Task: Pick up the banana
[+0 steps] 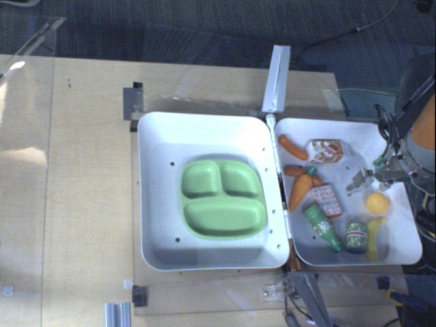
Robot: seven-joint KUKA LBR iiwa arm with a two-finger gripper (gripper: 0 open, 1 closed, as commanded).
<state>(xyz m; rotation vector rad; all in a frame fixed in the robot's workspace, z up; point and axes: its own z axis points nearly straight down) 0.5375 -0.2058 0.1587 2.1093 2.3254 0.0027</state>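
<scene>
Two white bins sit side by side. The left bin [153, 182] holds a green tray [223, 197] with three compartments. The right bin [402, 244] holds the clutter: a sausage [293, 147] near the top left, a small carton [325, 151] beside it, a carrot [300, 191], a box [327, 199], a green bottle [322, 227], a can [356, 236], a lemon [377, 203].

The banana [374, 238] lies in the right bin's lower right corner, just below the lemon and just beside the can, roughly upright in view, flat on the bin floor.

The arm [419, 125] comes in from the right. The gripper [362, 179] hangs over the right bin, above and slightly left of the lemon, near the banana but not over it. Jaws: cannot tell how far open; the metal parts are too small and blurred. Nothing visible between them.

Progress: the pick looks not yet done. The banana is untouched and resting in the bin. Left to do, judging from this: shift the gripper toward the lower right corner, descend, close on the banana, lift. Lemon and can crowd it, so a mis-grab seems possible.
</scene>
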